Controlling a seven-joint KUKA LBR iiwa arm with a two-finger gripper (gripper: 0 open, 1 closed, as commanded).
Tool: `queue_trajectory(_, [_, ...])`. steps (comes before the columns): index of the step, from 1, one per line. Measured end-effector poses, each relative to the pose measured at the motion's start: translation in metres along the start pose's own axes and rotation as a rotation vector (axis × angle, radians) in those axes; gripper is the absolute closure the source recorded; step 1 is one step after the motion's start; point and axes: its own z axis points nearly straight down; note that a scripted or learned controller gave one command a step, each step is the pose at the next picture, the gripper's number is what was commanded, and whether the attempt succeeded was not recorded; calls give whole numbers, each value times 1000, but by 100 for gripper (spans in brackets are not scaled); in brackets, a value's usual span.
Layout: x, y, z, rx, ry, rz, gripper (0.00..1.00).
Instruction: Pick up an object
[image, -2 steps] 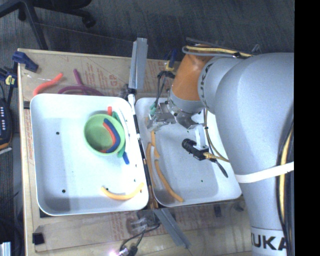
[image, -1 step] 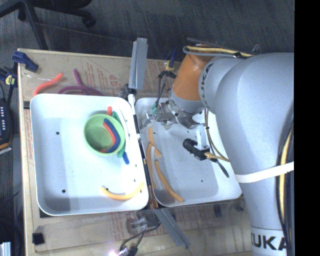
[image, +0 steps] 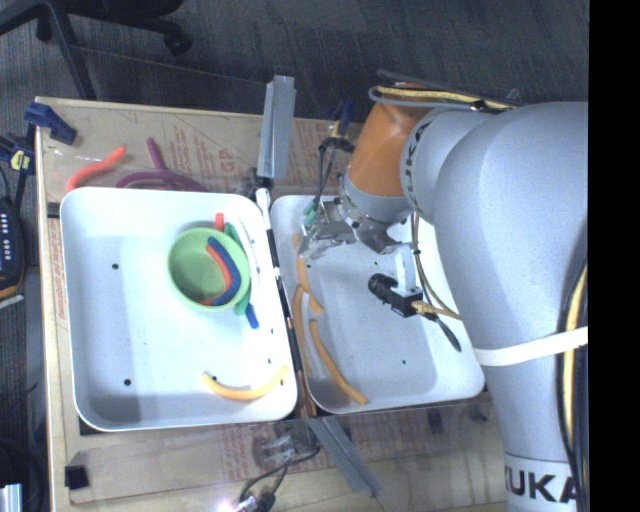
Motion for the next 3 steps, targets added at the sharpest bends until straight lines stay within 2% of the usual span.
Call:
queue_trajectory(1, [0,0,0,0,-1,-1,0])
queue_trajectory(2, [2,-18,17,-7,-7,-31,0])
queue_trajectory(3, [6,-17,8,-3,1,-38,100])
